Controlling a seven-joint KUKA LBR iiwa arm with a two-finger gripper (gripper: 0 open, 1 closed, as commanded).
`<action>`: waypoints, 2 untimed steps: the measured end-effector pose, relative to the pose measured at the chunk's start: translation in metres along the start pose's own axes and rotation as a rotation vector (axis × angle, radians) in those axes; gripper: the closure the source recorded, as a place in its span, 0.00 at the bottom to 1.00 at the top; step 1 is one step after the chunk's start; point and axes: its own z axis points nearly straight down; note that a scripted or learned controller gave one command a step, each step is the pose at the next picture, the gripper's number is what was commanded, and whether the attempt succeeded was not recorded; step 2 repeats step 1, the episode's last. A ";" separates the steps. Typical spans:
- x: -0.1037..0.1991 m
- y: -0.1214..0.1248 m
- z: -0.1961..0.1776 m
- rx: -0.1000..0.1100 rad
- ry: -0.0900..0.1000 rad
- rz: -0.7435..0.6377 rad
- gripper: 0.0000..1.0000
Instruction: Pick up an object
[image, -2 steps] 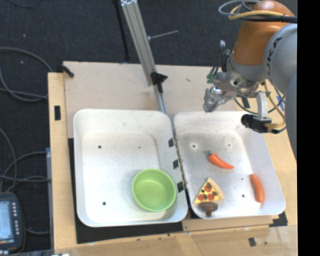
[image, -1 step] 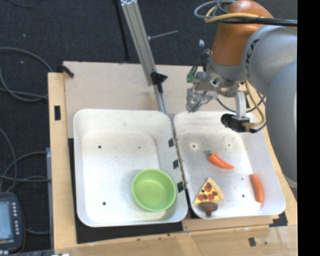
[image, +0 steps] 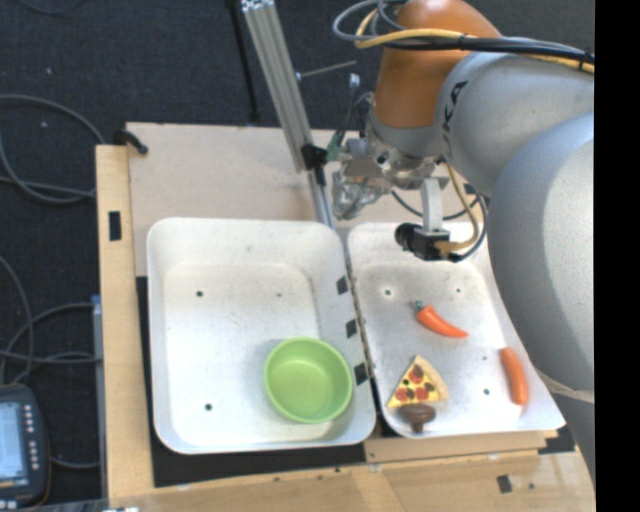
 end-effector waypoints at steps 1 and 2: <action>0.063 -0.001 -0.003 0.000 0.001 0.000 1.00; 0.063 -0.001 -0.003 0.000 0.001 0.000 1.00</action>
